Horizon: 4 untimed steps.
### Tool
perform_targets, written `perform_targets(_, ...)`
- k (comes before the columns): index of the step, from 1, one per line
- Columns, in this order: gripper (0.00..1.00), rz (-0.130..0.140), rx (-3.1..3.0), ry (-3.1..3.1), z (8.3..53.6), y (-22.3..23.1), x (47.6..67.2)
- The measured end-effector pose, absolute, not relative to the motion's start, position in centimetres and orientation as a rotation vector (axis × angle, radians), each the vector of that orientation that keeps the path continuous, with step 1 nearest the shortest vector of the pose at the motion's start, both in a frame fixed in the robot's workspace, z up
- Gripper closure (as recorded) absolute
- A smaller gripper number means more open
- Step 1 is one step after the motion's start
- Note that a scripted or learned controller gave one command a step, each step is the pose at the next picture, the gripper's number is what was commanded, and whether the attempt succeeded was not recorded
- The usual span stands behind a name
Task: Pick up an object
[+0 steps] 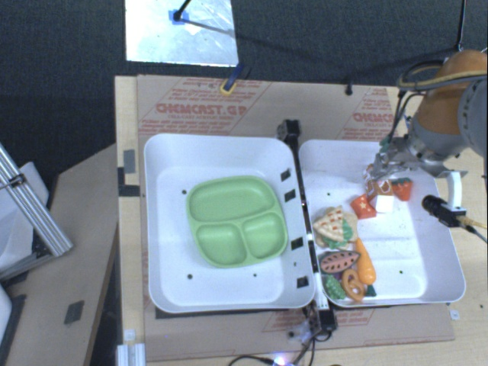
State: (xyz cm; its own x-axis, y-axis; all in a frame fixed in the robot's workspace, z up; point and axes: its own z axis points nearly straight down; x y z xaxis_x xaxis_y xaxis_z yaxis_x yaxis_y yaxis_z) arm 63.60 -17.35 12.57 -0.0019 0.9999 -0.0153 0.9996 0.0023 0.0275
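Right now you have two white bins side by side: the left bin (164, 204) carries a green divided plate (236, 219), and the right bin (435, 265) holds the toy food, so all the work sits there. Your arm (450, 105) reaches in from the right, and its gripper (383, 172) hangs low over the far part of that bin, just above a red-and-white piece (381, 200) with a small red piece (403, 189) beside it. Whether the gripper has closed on anything you cannot tell; the metal blurs into the objects. You seem to be at the descent-and-grasp step. Next you need a firm closure, then a straight lift. Nearer the divider lie a pizza slice (333, 224), a carrot (365, 261) and a pretzel (353, 284), well apart from the gripper.
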Motion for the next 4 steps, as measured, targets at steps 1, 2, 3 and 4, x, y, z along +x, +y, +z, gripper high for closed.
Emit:
perform_targets(1, 1.0, 0.006, 2.216, 2.217, 18.1, -18.3, 63.4)
perform_targets(2, 1.0, 0.006, 2.212, 2.221, 22.8, -18.4, 63.6)
perform_targets(3, 1.0, 0.0, 2.216, 2.229, 21.9, -14.7, 59.8)
perform_targets(4, 1.0, -0.001, 2.216, 2.231, 21.2, -11.0, 56.2)
